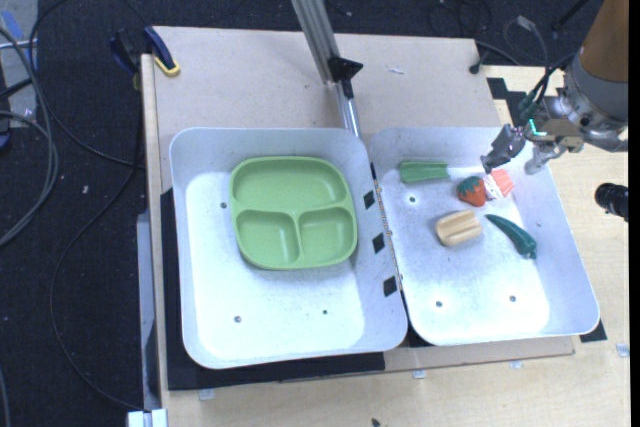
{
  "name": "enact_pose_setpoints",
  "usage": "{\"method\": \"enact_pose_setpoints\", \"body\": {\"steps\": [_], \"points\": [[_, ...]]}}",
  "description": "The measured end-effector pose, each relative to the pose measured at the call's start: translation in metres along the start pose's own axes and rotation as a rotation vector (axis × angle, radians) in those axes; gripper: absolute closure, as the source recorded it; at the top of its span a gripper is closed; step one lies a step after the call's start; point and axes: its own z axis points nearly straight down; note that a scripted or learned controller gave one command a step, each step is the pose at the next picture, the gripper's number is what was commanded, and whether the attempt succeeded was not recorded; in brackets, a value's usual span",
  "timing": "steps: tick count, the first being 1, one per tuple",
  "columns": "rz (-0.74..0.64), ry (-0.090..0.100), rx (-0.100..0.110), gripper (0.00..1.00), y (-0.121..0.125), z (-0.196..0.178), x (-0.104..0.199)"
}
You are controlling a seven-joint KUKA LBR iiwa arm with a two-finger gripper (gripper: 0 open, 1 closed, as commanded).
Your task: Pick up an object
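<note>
Glossy green divided plate (294, 212), left bin (200, 315); right bin: tan bread roll (459, 228), curved pepper (513, 236). Gripper (520, 152) apparently open, holding nothing.

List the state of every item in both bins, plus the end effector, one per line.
green divided plate: lying flat in the left bin, nothing in its compartments.
green pod: lying flat in the right bin, near its far edge.
red strawberry toy: resting in the right bin, just below the end effector.
tan bread roll: lying on its side, apart from the others.
dark green pepper: lying flat, untouched.
end effector: above the right bin, holding nothing.
</note>
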Motion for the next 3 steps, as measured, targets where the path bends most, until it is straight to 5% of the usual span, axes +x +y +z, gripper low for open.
{"method": "enact_pose_setpoints", "body": {"steps": [1,3], "points": [[0.0,0.0,-0.002,0.0,0.001,-0.001,0.0],[0.001,0.001,0.002,0.0,-0.004,0.098,0.008]]}}
